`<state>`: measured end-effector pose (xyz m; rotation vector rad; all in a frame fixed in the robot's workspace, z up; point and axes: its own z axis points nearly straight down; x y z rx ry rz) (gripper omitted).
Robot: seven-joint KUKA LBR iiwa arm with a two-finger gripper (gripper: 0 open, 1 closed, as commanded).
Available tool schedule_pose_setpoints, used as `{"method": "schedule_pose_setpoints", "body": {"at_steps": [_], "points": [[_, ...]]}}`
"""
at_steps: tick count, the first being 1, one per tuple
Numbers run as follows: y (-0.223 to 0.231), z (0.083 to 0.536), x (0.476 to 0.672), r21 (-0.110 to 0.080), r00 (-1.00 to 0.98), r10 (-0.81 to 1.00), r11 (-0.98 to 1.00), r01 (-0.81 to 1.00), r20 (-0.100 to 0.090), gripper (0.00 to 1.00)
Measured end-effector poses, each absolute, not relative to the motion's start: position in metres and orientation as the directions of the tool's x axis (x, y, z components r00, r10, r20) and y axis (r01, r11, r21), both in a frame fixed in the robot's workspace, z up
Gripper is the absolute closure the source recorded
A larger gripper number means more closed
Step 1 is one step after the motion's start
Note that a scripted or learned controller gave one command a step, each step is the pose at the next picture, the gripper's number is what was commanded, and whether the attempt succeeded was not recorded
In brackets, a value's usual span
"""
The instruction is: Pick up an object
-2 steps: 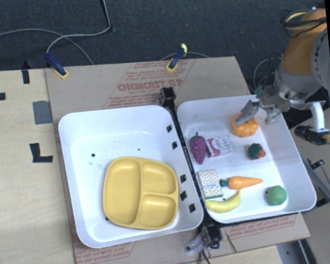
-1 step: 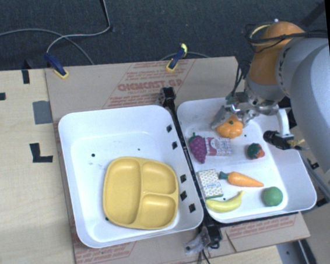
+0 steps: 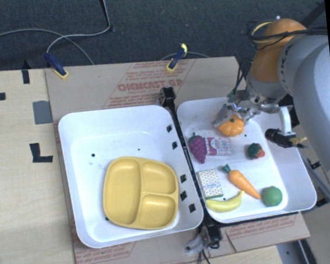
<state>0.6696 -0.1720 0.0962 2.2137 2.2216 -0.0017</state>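
The arm enters from the right and reaches down into the back of the right bin. The gripper sits directly over an orange pepper-shaped toy, touching or nearly touching its top. Whether the fingers are apart, together or clamped on the toy cannot be told, because the wrist hardware covers them. The toy appears to rest on the bin floor near the back wall.

The right bin holds further items:
- A purple grape bunch lies against the left wall, beside the divider.
- A small pink and white packet lies just right of the grapes.
- A red and green strawberry-like toy lies near the right wall.
- A carrot lies diagonally in the middle, green top toward the back.
- A patterned square packet lies left of the carrot.
- A banana lies along the front, touching the square packet's front edge.
- A green round fruit lies in the front right corner, just beside the carrot tip.

The left bin holds a yellow divided plate, set toward the front. Both bins rest on a cardboard sheet on the table.
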Motion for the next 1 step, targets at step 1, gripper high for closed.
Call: {"method": "schedule_pose_setpoints", "body": {"at_steps": [1], "points": [[-0.1193, 0.1406, 0.6688, 0.001, -0.003, 1.000, 0.003, 1.000, 0.001, 1.00]]}}
